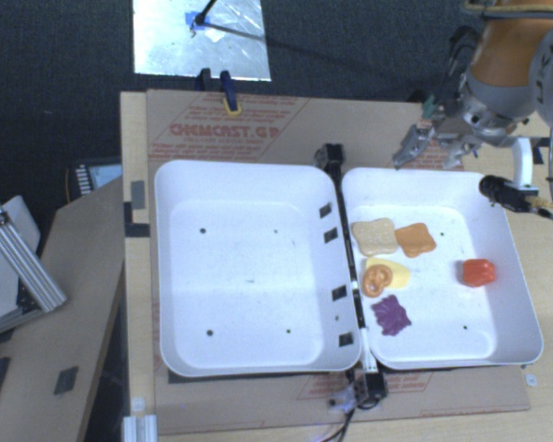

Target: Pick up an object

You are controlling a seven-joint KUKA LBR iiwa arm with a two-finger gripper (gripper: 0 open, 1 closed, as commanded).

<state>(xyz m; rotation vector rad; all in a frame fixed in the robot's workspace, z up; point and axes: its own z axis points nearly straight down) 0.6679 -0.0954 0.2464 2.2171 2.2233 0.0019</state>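
end effector waits above the right bin's far rim

the likeliest pick is the red tomato piece (477,272), alone near the right wall of the right bin (442,353), well apart from the rest. it looks small, light and rounded, probably smooth plastic toy food that could squirt from a pinch, so a grasp across its widest middle seems safest. toward the bin's left wall lie a toast slice (376,236) touching an orange slice (415,239), then a fried egg (382,276) and a purple grape cluster (391,314); all are flat and harder to get under. the end effector (431,145) hangs just beyond the bin's far rim, carrying nothing; whether its fingers are spread, i cannot tell. the left bin (249,274) adjoins it on the table (258,122).
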